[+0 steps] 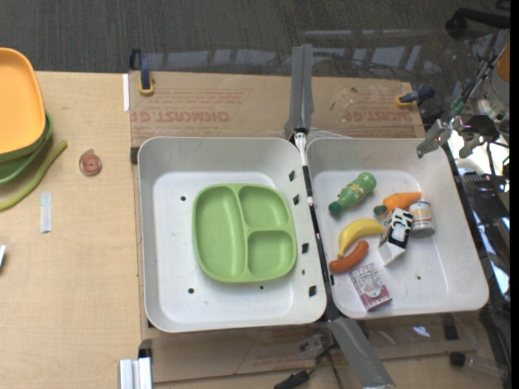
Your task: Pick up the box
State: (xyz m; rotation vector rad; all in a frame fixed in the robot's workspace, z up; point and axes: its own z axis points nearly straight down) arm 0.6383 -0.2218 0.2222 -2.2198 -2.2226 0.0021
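The box (371,286), small, flat, pink and white, lies near the front edge of the right bin (454,294). Just behind it sits a black-and-white carton (396,232), tilted against a small can (421,218). My gripper (444,134) is at the far right, above the right bin's back right corner, well away from the box. It is partly lost among cables and glare.
In the right bin also lie a green bottle (353,194), a carrot (401,201), a banana (359,232) and a red sausage (349,258). The left bin (162,290) holds a green divided plate (245,232). Orange and green dishes (18,116) sit at the far left.
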